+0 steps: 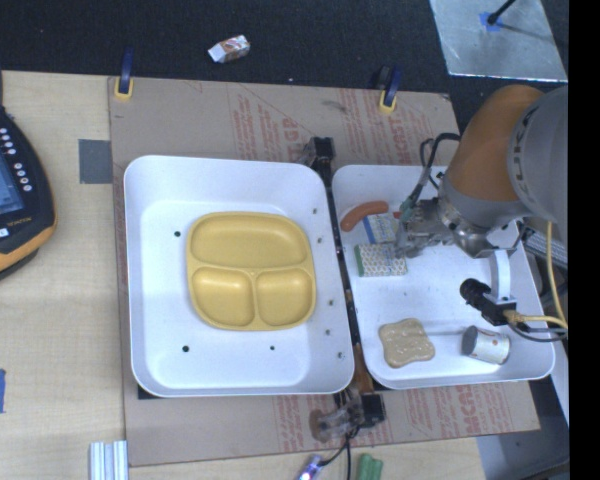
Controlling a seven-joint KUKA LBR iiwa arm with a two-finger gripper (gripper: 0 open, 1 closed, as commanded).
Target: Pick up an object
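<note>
The right bin (pixel 525 368) holds a red-orange sausage (pixel 364 213) at its far left, a green-and-white block (pixel 381 260) just below it, a tan cookie-like piece (pixel 406 342) near the front, and a small grey cylinder (pixel 485 345) at the front right. My gripper (pixel 412 230) hangs low over the bin's left part, just right of the sausage and above the block. The arm's grey body and orange band (pixel 485 148) cover the bin's far right.
The left bin (pixel 160 358) holds a yellow three-compartment tray (pixel 250 268). A teach pendant (pixel 5 193) lies at the bench's left edge. Clamps (pixel 387 88) sit along the cardboard's far edge. Cables and a black fitting (pixel 485 301) trail over the right bin.
</note>
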